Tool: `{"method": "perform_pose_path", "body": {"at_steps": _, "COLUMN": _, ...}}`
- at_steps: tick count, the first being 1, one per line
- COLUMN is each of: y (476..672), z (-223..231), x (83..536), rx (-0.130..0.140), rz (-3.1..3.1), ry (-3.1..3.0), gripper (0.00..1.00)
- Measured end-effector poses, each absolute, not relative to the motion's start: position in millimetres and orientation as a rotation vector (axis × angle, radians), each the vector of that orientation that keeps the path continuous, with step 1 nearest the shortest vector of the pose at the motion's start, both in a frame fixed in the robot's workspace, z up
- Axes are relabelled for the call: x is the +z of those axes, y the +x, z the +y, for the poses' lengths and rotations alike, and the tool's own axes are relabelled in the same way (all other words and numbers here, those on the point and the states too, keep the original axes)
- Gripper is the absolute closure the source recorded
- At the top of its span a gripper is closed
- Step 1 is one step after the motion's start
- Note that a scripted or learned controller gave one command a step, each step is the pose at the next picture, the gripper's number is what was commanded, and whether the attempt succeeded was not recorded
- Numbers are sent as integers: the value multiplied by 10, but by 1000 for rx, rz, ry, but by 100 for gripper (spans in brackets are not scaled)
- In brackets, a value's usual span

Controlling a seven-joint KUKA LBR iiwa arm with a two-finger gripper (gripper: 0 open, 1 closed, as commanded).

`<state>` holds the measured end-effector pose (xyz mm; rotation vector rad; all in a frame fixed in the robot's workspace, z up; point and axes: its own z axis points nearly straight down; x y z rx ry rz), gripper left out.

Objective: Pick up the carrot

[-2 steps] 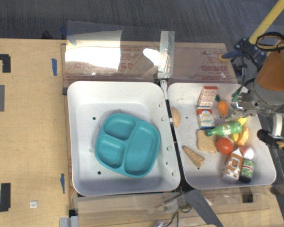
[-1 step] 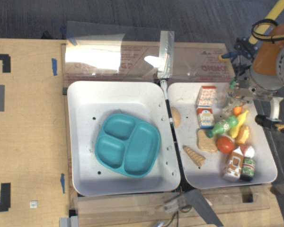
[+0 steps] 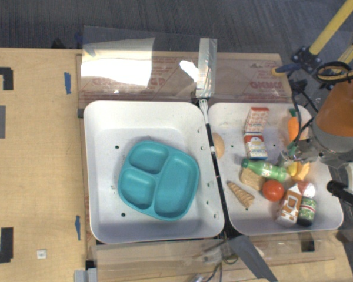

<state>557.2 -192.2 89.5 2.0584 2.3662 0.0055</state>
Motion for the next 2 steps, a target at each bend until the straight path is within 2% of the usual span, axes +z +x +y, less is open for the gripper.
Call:
{"method": "perform_pose_path", "body": {"at_steps": 1, "y": 5966, "z": -2163, "x": 887, "rx": 7, "rz": 2308, "ry": 2119, "gripper": 100}}
{"method": "perform_pose_path", "body": {"at_steps": 2, "y": 6010, "z": -1977, "x": 879, "rx": 32, "rz": 2341, "ry": 2111, "gripper": 0}}
